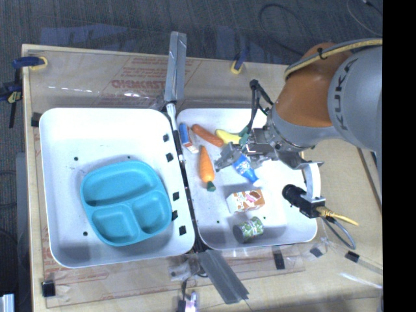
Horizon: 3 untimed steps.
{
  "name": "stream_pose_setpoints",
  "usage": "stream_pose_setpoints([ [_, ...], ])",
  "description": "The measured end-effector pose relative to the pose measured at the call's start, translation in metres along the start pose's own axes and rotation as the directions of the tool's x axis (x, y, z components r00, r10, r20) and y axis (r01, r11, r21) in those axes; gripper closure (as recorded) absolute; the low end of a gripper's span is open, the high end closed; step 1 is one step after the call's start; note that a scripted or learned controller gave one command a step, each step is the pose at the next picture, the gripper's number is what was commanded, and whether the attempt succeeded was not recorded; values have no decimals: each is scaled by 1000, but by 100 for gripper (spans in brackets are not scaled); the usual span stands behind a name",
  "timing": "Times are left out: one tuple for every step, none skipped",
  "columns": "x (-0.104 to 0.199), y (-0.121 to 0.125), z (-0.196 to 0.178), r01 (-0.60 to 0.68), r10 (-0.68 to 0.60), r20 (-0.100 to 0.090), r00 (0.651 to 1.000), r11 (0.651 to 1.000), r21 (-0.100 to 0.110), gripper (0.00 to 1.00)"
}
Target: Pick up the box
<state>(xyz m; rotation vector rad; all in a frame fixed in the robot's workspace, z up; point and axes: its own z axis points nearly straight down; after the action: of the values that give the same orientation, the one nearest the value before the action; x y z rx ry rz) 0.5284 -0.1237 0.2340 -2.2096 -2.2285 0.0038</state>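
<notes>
The box [246, 201] is a small white carton with orange and red print, lying in the right bin [296, 233] toward its front middle. My gripper [238, 157] hangs over the middle of that bin, a little behind and left of the box and apart from it. A small blue and white item [246, 169] sits right under the gripper's tip, between the gripper and the box. The arm's grey and orange wrist [305, 112] covers the bin's back right part.
Two orange carrots [206, 165] [207, 135] and a yellow piece [227, 136] lie at the right bin's back left. A green can [252, 227] rests near its front wall. The left bin [58, 239] holds a blue divided tray [125, 201].
</notes>
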Motion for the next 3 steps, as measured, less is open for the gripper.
stream_pose_setpoints([
  [7,-7,141,186,-186,18,982,982,-6,0],
  [4,-50,141,105,-105,8,994,994,-8,0],
  [-1,-26,141,282,-282,7,960,960,-5,0],
])
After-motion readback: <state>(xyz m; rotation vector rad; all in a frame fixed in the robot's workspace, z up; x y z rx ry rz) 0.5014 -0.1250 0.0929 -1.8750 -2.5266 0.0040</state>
